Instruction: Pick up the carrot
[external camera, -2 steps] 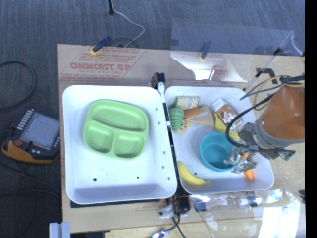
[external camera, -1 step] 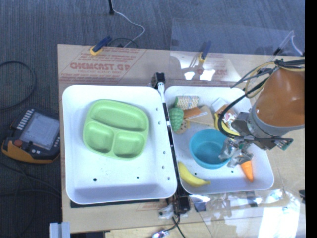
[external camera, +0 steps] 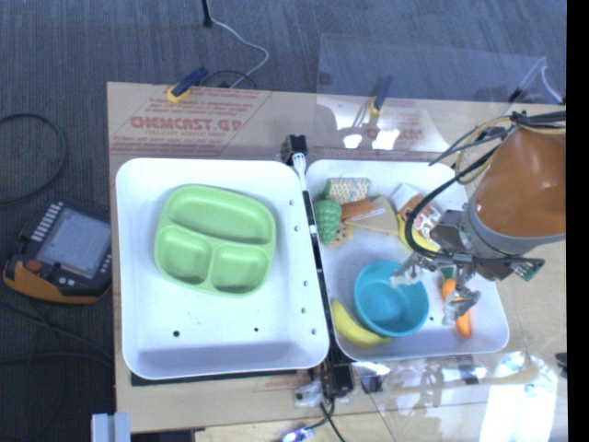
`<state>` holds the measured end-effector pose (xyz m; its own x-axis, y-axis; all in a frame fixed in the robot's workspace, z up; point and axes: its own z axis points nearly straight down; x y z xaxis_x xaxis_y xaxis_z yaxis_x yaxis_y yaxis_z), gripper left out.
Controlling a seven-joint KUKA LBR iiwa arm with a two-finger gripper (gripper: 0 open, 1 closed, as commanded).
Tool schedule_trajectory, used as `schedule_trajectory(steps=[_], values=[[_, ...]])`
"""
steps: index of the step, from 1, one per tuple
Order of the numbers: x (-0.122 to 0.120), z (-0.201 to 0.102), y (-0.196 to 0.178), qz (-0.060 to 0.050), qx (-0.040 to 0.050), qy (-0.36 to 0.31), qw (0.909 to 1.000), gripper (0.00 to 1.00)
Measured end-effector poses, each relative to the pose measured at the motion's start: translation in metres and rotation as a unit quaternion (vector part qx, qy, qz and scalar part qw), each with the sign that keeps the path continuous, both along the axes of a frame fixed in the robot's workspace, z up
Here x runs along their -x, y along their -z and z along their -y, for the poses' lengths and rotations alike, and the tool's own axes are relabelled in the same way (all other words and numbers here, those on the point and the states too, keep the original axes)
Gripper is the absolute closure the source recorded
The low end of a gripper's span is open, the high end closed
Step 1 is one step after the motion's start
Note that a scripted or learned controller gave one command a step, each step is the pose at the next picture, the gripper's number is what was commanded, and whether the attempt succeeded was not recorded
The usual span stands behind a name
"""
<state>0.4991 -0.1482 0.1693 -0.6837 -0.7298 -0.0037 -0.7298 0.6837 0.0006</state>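
1. The arm is reaching into the right bin (external camera: 363, 247) from the right, and its gripper (external camera: 453, 293) hangs over the bin's near right part, just right of the blue bowl (external camera: 391, 300).
2. The carrot (external camera: 463, 322) looks like the small orange piece near the bin's front right corner, right below the gripper. Another orange bit sits just above it, and it's hard to say whether that belongs to the same carrot or is a separate thing.
3. Honestly can't tell how wide the gripper is set; the metal bits blur together with the orange pieces, and nothing can be made out as clearly held.
4. Best guess at the step: the approach, or the very start of a grasp, with the lift not yet done.
5. The next move calls for the gripper to line up along the carrot and close squarely, keeping off the bowl and the bin wall.
6. The banana (external camera: 354, 325) lies at the bowl's front left, well out of the way.
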Motion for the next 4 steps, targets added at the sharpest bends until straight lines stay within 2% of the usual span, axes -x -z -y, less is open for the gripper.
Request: schedule_trajectory(steps=[1, 2, 3, 4], values=[[-0.025, 0.062, 0.077, 0.006, -0.0074, 0.014, 0.9999, 0.00], [-0.030, 0.064, 0.061, 0.015, -0.0028, 0.013, 0.9998, 1.00], [-0.029, 0.059, 0.066, 0.011, -0.0070, 0.011, 0.9999, 0.00], [-0.012, 0.048, 0.075, 0.010, -0.0139, -0.195, 0.9807, 0.00]])
